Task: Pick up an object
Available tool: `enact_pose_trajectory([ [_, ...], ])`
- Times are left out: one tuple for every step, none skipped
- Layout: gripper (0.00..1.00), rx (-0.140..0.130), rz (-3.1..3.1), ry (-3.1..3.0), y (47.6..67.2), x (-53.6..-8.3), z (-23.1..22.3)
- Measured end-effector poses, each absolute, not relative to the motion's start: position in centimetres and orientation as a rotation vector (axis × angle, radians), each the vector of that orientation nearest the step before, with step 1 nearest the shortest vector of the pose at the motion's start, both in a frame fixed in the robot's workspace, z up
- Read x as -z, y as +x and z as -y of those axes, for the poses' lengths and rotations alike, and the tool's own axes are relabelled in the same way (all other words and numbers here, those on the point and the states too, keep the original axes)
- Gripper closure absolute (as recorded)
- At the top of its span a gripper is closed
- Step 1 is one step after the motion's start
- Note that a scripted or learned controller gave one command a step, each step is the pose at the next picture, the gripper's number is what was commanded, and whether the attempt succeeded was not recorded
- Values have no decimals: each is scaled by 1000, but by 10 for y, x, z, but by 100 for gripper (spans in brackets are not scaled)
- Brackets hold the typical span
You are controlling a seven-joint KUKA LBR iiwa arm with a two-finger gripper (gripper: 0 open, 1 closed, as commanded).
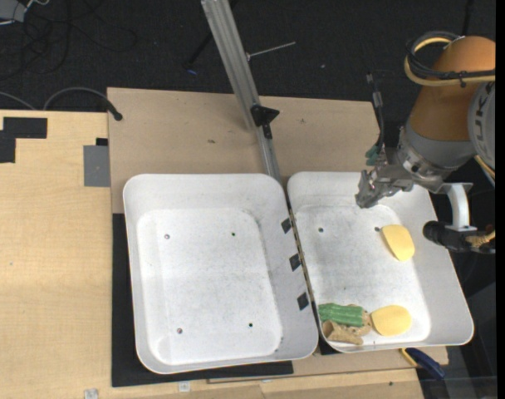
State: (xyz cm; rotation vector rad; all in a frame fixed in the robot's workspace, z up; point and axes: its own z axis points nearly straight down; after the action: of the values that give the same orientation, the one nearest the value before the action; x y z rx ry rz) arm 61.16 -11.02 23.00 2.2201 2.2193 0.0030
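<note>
Yellow and round, one soft lump (391, 320) lies at the near edge of the right bin (452, 306), closest to the camera. Beside it, to the left, are a green toy (344, 313) and a tan scrap (345, 332), both touching each other in the near left corner of that bin.

Now from big to small. The worktop (45, 248) is light wood and carries both bins. The left bin (144, 223) is wide and white, with a few small dark dots on its floor. The right bin touches it along the middle edge, where three small black clips (294, 262) sit. The arm (448, 106) is grey and orange and comes in from the right, above the far right corner of the right bin. A long metal bar (236, 69) leans up from between the bins.

The tool (373, 191) hangs over the far part of the right bin. I cannot tell how its tips are set. A second yellow lump (398, 242) lies near the tool, but apart from it, by the right wall.
</note>
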Motion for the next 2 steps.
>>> enact_pose_trajectory([
  [100, 2, -2228, 2221, 612, -219, 59],
  [100, 3, -2230, 2220, 613, -211, 3],
])
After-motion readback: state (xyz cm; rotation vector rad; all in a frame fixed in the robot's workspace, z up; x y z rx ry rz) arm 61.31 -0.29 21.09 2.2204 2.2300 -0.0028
